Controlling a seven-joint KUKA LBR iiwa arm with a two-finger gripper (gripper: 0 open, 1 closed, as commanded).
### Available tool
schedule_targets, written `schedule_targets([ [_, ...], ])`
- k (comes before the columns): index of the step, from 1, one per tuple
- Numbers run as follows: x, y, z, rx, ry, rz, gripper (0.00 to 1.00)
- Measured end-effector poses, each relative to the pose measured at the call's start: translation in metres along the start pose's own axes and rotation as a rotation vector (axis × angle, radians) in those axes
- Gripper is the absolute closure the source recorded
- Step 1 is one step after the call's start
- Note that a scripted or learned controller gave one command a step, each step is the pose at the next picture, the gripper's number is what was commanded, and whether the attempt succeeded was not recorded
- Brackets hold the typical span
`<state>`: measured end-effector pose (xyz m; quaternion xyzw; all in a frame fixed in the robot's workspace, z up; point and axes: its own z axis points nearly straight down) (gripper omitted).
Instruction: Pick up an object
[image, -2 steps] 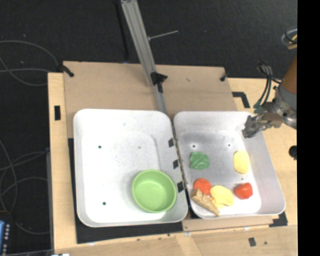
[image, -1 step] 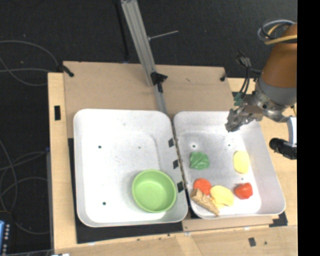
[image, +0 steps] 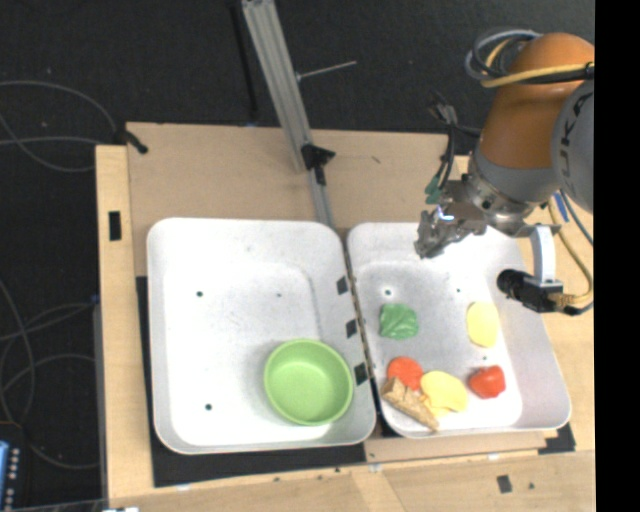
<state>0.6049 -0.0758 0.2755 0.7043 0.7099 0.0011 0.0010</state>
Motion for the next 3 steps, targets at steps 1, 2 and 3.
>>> schedule_targets([
  [1, 0.056, 0.009, -0.004, 0.001, 0.000, 0.000, 1.00],
  [2, 0.105, 0.018, 0.015, 0.004, -0.001, 0.002, 1.00],
  [3, 0.145, 0.028, 0.017, 0.002, -0.001, 0.002, 1.00],
])
